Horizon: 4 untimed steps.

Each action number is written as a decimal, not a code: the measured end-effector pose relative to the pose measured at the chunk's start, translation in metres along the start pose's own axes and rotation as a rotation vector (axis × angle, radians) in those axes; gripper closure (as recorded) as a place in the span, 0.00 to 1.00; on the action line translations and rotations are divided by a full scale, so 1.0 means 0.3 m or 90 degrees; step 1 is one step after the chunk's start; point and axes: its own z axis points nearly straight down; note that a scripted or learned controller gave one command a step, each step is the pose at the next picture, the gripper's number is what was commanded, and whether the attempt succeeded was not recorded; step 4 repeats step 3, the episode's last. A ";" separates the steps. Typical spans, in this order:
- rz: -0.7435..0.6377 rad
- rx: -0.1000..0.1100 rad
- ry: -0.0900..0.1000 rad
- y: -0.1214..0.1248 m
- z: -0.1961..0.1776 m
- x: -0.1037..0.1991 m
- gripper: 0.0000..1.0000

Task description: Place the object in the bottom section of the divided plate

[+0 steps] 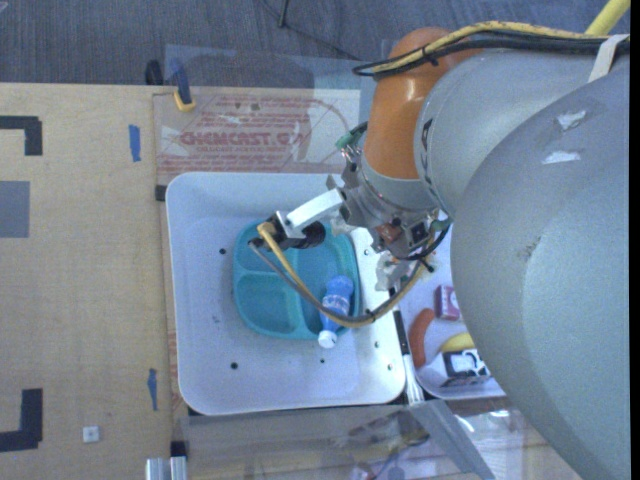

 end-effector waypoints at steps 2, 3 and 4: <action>0.002 0.001 0.000 0.005 -0.031 0.000 0.00; 0.005 0.003 0.001 0.010 -0.064 0.001 1.00; 0.005 0.003 0.001 0.010 -0.064 0.001 1.00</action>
